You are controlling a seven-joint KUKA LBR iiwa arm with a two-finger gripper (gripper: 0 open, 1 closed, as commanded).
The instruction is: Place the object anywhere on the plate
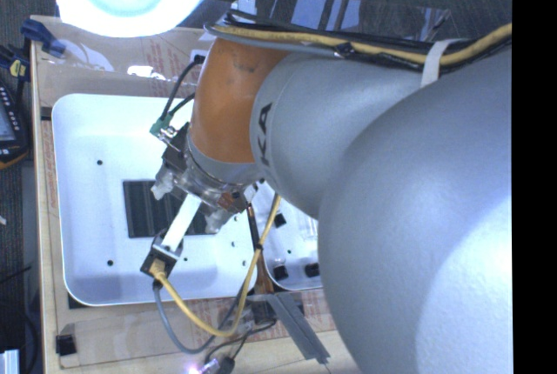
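Hand (211, 203) sits low over the left bin (87, 146), tucked under the wrist and the orange band (228, 103) of the arm (392, 190). The wrist hides it from above, so I cannot tell whether it is open or closed, or whether it has hold of anything.

A dark slab (141, 207), rectangular and ribbed, lies flat on the floor of the left bin near its middle. Its left part is in plain sight and its right end runs under the hand. Whether the two touch cannot be made out, nor can I tell whether the slab is the plate or the object.

The grey arm comes in from the right and covers most of the right bin (294, 275), of which a corner shows below the wrist, just beside the left bin. Both bins rest on the wooden table (104, 330). A bright glare (122, 5) lies across the table's far left corner.
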